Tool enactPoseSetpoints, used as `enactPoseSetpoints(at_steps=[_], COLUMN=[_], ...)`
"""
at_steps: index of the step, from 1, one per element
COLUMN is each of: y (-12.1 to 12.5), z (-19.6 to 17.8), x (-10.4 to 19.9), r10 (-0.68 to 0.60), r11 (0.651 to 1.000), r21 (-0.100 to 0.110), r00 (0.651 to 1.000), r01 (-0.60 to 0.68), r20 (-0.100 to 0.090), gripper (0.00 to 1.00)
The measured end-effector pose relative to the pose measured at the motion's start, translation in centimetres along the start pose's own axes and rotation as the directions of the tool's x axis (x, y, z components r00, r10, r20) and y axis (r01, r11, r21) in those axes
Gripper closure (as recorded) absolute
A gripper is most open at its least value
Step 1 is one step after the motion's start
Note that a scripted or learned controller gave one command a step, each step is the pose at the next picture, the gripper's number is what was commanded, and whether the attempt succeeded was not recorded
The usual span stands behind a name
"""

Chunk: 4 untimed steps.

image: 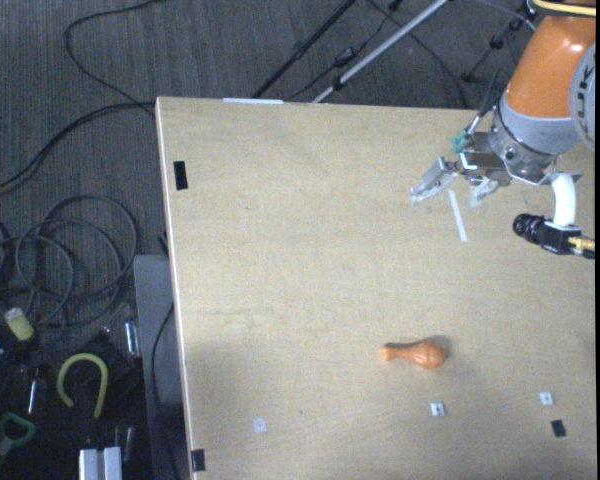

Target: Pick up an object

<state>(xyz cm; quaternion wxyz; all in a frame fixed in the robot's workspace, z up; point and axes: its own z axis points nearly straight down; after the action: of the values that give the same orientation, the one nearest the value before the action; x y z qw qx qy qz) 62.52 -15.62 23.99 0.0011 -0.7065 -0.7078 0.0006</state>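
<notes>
A small orange object [416, 353], shaped like a gourd with a thin neck pointing left, lies on the tan board [300, 268] toward the front right. My gripper [452, 190] hangs over the board's back right area, well behind the orange object. Its two fingers [426, 188] are spread apart and open, with nothing between them. The grey arm with its orange band [550, 63] comes in from the upper right.
A thin white strip [458, 215] lies on the board just below the gripper. Small black and white markers [438, 408] dot the board's front and left edges. Cables and tools [60, 268] lie on the floor to the left.
</notes>
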Motion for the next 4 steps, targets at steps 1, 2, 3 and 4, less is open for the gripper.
enactPoseSetpoints(at_steps=[1,2,3,4], y=[4.3,3.5,4.4,4.6], z=[11.6,9.4,14.5,13.4], x=[-1.8,-6.8,-6.4,-6.2], r10=[-0.175,-0.183,-0.669,-0.669], r11=[0.985,0.983,0.743,0.743], r21=[0.0,-0.002,-0.002,-0.007], r00=[0.985,0.983,0.743,0.743], r01=[0.175,0.183,0.669,0.669], r20=[0.003,0.004,0.004,0.005], gripper=[0.0,0.0,0.0,1.0])
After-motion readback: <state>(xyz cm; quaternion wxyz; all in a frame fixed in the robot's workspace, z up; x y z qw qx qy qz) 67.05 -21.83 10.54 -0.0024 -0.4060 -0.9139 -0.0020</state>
